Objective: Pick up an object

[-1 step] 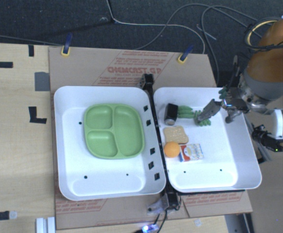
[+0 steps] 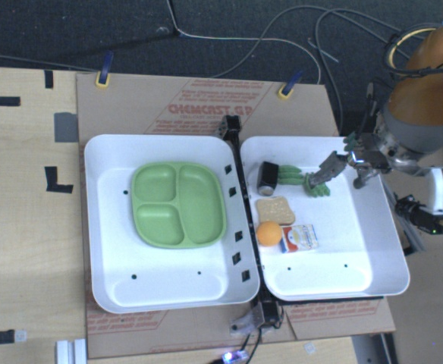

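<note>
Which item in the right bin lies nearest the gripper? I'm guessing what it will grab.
The green toy at the bin's upper middle: the gripper sits right over its right end. The black cylinder, bread slice, orange and small packet lie farther left or lower.

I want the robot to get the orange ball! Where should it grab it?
Best guess: grip the orange ball across its middle, coming straight down from above. It is round, so any pair of opposite sides works, but the slice of bread touches it behind and the small carton crowds its right. The fingers would fit best on its front-left and back-right.
</note>
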`<action>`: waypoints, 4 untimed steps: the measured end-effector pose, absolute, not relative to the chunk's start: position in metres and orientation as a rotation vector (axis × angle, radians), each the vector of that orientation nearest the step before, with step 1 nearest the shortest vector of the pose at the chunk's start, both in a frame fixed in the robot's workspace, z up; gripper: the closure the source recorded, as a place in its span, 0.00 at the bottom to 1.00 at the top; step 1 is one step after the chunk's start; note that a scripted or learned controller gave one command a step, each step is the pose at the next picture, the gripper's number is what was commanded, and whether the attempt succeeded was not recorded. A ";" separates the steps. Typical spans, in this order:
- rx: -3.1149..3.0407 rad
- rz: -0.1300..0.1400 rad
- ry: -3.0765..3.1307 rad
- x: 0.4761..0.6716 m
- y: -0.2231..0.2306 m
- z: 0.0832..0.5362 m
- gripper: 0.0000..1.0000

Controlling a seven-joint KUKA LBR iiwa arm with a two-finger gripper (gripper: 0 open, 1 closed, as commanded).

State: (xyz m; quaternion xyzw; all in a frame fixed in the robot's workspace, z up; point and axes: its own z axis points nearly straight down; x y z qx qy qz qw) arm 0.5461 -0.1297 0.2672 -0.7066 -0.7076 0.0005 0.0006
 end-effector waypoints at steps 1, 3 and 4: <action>-2.217 0.006 -2.219 0.541 -0.120 0.209 0.00; -2.217 0.007 -2.219 0.539 -0.123 0.101 0.00; -2.217 0.003 -2.222 0.540 -0.123 0.114 1.00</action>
